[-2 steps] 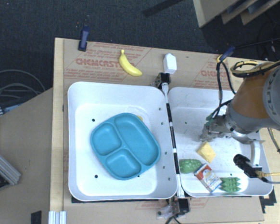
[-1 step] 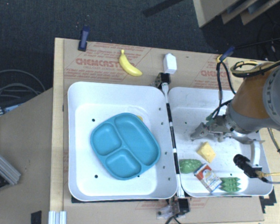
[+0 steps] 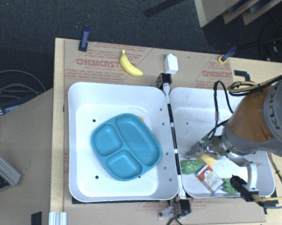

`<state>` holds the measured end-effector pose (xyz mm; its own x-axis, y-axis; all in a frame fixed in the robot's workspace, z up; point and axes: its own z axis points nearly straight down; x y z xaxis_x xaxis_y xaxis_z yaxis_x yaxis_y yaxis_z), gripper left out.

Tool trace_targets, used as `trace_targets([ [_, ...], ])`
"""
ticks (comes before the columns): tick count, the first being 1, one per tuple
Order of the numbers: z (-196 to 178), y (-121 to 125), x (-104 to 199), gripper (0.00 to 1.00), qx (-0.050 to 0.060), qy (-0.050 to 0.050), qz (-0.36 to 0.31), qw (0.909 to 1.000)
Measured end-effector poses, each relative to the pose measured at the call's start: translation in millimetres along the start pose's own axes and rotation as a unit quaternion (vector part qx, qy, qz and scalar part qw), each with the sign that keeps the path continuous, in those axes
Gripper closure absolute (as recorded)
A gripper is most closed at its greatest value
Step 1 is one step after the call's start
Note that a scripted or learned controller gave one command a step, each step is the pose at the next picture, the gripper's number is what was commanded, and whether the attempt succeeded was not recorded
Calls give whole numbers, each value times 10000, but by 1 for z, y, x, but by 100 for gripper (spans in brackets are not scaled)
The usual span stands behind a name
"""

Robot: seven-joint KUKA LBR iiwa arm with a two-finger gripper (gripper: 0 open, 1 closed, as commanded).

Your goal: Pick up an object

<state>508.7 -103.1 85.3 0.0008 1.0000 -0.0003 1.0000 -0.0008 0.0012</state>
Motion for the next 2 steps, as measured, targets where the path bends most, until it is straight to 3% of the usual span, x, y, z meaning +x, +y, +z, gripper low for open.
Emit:
trace_targets([
  [1, -14, 4, -1, 100, -53, -12, 5, 10000],
  [2, -100, 44, 28, 100, -3, 2, -9, 10000],
])
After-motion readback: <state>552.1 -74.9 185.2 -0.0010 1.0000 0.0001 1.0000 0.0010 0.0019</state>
